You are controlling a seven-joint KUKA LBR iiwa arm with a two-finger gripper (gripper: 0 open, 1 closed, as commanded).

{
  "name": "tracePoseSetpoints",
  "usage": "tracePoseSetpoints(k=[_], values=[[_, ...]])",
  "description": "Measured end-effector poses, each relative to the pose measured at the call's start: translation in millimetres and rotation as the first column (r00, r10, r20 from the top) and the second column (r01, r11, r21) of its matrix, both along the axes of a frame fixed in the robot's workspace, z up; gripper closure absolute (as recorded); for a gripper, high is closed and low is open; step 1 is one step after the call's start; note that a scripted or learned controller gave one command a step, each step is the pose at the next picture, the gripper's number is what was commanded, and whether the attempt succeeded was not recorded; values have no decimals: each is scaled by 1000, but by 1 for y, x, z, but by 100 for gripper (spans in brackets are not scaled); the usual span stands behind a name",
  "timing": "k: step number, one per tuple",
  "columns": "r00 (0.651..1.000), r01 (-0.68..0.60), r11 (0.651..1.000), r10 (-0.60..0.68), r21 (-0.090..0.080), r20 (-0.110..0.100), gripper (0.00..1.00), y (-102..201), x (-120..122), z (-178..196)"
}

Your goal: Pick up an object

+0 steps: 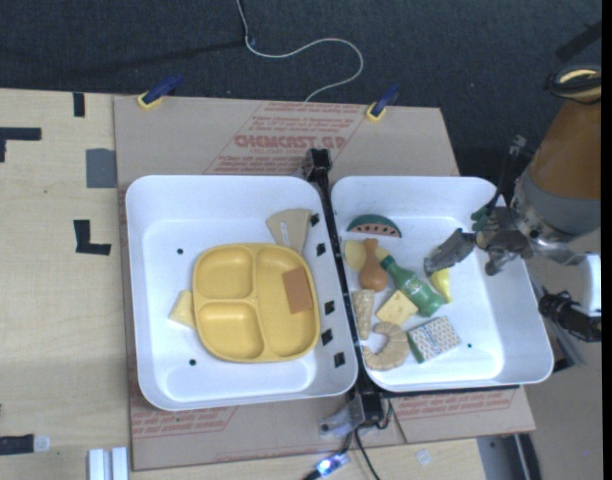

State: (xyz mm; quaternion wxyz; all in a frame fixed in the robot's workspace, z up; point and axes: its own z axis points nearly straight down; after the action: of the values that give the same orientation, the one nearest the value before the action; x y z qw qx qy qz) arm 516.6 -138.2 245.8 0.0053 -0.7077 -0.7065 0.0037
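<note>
Gripper [464,248] hangs over right bin [506,363], fingers splayed wide, nothing between them. Green bottle [410,283] lies tilted mid-bin among toy food, just beside fingertips. Looks light, hard plastic, probably slick. Grab across body, not neck, I'd say.

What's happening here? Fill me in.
A robot arm reaches in over the right bin, its tool hovering just right of a pile of toy food: a green bottle, a watermelon slice and others. Nothing is visibly held. The left bin holds a yellow tray.
</note>
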Motion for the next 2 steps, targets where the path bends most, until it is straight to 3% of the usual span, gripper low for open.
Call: tracePoseSetpoints(k=[1,2], values=[[1000,-3,1000,3,-2,11,0,0,1,6],[1000,-2,1000,2,-1,6,0,-1,-9,-44]])
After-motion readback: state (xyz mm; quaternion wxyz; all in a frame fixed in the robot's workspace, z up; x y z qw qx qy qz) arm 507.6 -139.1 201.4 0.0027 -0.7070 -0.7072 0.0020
